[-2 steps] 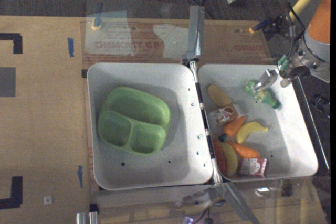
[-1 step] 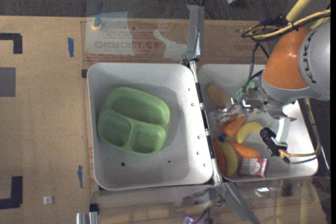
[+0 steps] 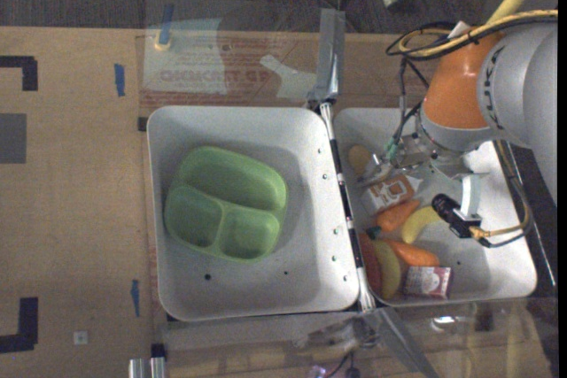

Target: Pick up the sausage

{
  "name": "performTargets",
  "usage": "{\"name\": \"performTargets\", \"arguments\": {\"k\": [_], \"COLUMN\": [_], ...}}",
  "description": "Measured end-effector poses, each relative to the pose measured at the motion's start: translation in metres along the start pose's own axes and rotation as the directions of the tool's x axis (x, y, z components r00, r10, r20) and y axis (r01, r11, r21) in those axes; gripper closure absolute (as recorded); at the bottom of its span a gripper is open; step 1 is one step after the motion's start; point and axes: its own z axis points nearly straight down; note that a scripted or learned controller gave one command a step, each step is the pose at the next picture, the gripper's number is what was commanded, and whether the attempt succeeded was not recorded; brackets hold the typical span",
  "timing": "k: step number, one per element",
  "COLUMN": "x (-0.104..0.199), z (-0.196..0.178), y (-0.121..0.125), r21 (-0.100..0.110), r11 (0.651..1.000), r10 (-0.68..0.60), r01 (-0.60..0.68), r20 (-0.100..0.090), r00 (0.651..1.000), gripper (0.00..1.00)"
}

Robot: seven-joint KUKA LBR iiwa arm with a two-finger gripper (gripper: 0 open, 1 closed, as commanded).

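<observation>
Several toy foods lie in the right bin (image 3: 509, 266). A reddish-brown elongated piece that looks like the sausage (image 3: 367, 261) rests along that bin's left wall near the front, pressed against a yellow-orange piece (image 3: 385, 266). My gripper (image 3: 400, 159) hangs over the back left of the same bin, just above a small printed carton (image 3: 394, 189). It is well behind the sausage and apart from it. The orange wrist band and grey arm cover the bin's back right part. Nothing shows between the gripper's tips.
Around the carton lie a pale round piece (image 3: 359, 158), two carrots (image 3: 399, 215) (image 3: 415, 253), a banana (image 3: 422, 224) and a red-and-white packet (image 3: 427, 281). The left bin (image 3: 177, 279) holds a green divided plate (image 3: 226, 202). A black cable clip (image 3: 450, 215) hangs by the arm.
</observation>
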Motion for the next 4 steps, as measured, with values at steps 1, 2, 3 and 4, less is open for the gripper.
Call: {"name": "performTargets", "arguments": {"k": [1, 2, 3, 4], "x": [0.067, 0.015, 0.07, 0.05], "z": [-0.097, -0.113, -0.097, -0.097], "y": [-0.006, -0.052, -0.068, -0.125], "r21": [0.007, 0.01, 0.011, 0.01], "r11": [0.994, 0.993, 0.993, 0.989], "r10": [-0.11, -0.113, -0.116, -0.149], "r01": [0.11, 0.113, 0.116, 0.149], "r20": [-0.004, -0.005, -0.006, -0.006], "r00": [0.994, 0.994, 0.993, 0.989], "gripper": [0.0, 0.0, 0.0, 0.0]}}
